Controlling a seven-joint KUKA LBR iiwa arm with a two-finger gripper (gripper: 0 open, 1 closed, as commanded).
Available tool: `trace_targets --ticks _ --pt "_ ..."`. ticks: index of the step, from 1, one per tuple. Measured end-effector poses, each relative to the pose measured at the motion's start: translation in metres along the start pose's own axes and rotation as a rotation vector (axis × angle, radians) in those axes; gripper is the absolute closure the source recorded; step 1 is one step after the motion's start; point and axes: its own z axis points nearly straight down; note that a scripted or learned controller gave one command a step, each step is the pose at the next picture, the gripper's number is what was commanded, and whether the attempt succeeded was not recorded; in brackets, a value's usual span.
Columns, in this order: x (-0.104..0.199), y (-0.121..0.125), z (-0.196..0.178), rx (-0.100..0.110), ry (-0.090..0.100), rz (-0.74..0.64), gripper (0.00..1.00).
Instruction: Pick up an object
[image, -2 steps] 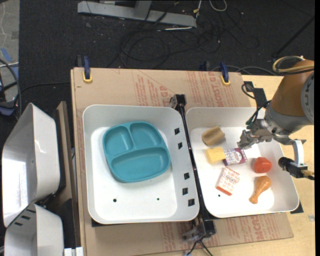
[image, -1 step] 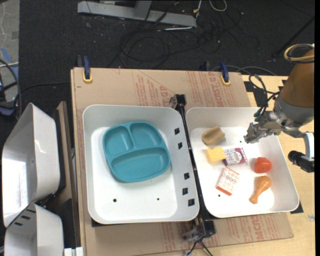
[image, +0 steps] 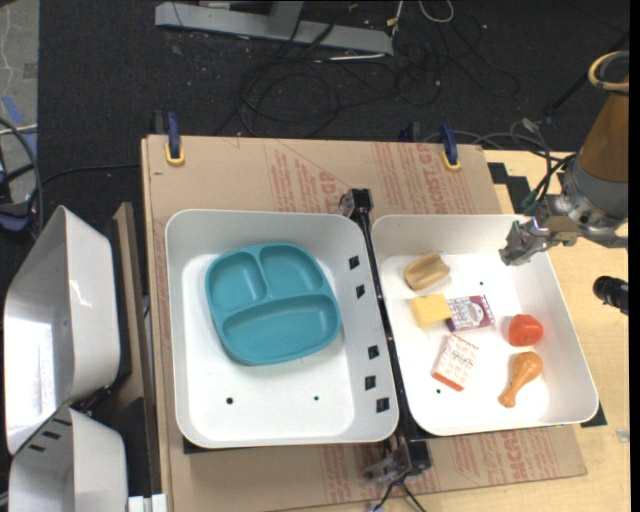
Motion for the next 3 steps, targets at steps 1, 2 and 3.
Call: trace_targets --ticks 1,2,3 --pt "0.000 0.001 -0.017 0.002 0.000 0.001 1.00" --pt "0.045 -0.003 -0.008 0.007 0.002 -0.002 1.00" --pt "0.100 -0.007 -0.017 0.006 0.004 -0.005 1.00"
